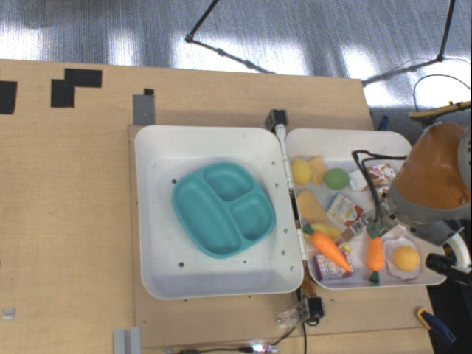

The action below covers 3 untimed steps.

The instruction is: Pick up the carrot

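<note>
The small orange toy carrot with a green stub end (375,256) is lying near the front edge of the right-hand shallow white bin (346,284), just beside the gripper (376,231), which is hanging directly above its top end; whether that gripper is open or closed I cannot tell. A second, longer orange plastic carrot (329,250) is lying at a slant a little to the left, so two carrots are showing. Both are looking like light, rigid, smooth plastic, likely slippery, so taking hold across the thick middle seems safest. Around them are sitting one yellow lemon-shaped toy (301,171), one green round toy (336,178), one orange ball in a white cup (405,258) and several small packets. The left-hand white bin (155,198) is holding one teal three-compartment plastic plate (223,208).
</note>
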Each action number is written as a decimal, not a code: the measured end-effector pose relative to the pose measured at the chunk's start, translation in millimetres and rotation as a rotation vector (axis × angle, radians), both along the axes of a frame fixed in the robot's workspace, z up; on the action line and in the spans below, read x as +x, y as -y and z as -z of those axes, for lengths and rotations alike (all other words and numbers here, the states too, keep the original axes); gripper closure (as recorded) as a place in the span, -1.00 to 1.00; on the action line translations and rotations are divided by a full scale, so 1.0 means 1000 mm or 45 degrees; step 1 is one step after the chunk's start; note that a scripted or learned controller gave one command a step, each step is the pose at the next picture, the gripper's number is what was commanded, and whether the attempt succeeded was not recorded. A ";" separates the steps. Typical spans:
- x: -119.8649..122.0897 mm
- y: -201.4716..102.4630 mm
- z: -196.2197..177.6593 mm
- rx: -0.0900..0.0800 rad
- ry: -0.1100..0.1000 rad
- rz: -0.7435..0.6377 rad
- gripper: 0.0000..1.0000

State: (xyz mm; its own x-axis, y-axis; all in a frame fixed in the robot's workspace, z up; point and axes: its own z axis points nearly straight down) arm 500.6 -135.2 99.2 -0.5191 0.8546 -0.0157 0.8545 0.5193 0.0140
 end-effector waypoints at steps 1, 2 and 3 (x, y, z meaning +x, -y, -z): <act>-0.012 0.054 0.013 0.013 -0.016 0.554 -1.00; -0.005 0.063 0.010 0.042 -0.008 1.185 -1.00; -0.013 0.012 -0.162 0.021 -0.015 1.174 -1.00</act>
State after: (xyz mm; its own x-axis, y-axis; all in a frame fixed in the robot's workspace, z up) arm 487.9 -147.1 260.8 0.3674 0.9301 0.0008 0.9301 -0.3674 0.0042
